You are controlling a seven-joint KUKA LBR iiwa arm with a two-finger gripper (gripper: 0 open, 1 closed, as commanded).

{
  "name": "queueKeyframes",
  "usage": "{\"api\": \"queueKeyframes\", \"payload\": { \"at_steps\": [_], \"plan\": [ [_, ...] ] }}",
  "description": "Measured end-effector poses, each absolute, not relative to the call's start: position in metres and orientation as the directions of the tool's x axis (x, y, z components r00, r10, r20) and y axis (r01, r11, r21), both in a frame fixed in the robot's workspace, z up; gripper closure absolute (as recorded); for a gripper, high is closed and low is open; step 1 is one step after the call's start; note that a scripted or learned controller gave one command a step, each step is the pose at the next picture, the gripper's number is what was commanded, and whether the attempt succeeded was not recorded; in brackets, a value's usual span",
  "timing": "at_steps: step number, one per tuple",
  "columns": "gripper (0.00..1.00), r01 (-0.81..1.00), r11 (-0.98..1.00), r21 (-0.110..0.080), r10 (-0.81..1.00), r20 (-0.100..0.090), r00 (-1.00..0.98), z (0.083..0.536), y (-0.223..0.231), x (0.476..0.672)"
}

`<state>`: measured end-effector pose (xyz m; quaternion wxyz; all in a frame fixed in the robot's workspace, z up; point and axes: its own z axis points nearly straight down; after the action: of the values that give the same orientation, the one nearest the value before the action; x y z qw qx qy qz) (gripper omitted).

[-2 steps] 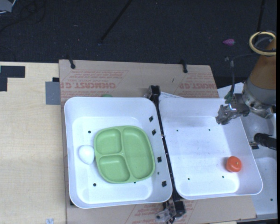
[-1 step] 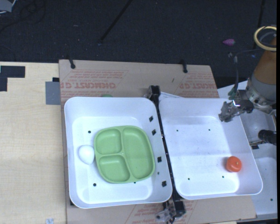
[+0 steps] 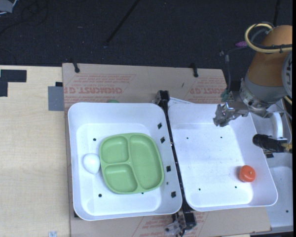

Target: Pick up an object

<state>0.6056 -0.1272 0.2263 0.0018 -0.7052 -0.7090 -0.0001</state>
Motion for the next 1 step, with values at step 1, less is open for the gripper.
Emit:
{"api": "queueKeyframes", "payload": {
  "at_steps": [1],
  "plan": [
    [1.00,1.000,0.005,-0.003,1.000,0.003,-0.005,0.2191,-0.0666,0.6120]
  ]
}}
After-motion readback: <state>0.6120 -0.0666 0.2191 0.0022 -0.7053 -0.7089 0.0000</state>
